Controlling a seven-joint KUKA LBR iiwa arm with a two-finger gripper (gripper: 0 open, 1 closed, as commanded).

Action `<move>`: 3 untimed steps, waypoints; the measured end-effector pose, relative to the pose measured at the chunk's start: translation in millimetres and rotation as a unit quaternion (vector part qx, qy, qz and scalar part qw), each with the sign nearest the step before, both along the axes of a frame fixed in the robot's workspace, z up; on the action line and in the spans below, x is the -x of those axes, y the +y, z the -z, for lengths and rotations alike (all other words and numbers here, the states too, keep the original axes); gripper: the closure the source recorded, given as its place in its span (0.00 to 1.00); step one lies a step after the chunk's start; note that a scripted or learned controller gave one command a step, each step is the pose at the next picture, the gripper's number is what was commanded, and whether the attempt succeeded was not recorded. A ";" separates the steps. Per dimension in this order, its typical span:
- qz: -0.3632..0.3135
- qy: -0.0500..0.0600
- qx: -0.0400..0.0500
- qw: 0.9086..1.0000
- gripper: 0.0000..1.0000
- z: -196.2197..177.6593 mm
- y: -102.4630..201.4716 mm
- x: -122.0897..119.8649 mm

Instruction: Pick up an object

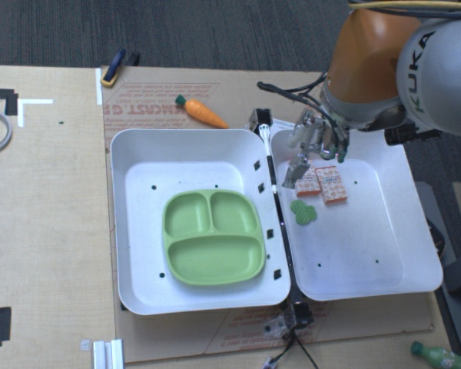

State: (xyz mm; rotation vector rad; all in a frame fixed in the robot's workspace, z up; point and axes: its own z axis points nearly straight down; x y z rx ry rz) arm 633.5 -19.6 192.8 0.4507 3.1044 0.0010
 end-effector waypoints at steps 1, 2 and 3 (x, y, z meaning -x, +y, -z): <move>-0.153 0.001 0.001 0.988 0.00 -0.6 -35.1 48.7; -0.180 -0.003 0.002 0.984 0.00 95.5 -77.1 22.6; -0.178 -0.010 0.003 0.984 1.00 83.9 -77.0 19.6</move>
